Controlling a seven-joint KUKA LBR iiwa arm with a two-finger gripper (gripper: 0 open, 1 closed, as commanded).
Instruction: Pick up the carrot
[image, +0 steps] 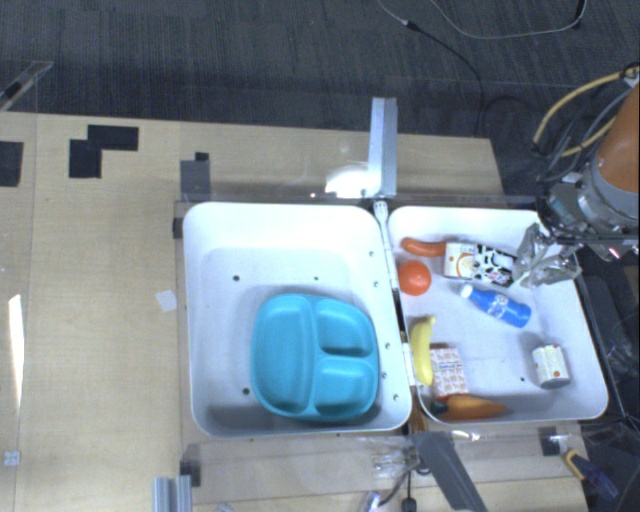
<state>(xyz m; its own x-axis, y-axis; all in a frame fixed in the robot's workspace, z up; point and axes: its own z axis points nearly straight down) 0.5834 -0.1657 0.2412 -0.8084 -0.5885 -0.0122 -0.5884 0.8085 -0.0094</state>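
An orange carrot (478, 407) with a dark end lies along the front wall of the right bin (590, 395). A second long, orange-red piece (424, 246) lies at that bin's back left corner. My gripper (545, 262) hangs over the back right part of the right bin, beside a small printed carton (478, 263). It is well away from the front carrot and nothing shows between its fingers.
The right bin also holds an orange ball (414, 277), a blue bottle (498, 305), a banana (423, 349), a snack box (449, 371) and a small can (550, 365). A blue divided plate (316, 353) lies in the left bin (215, 300).
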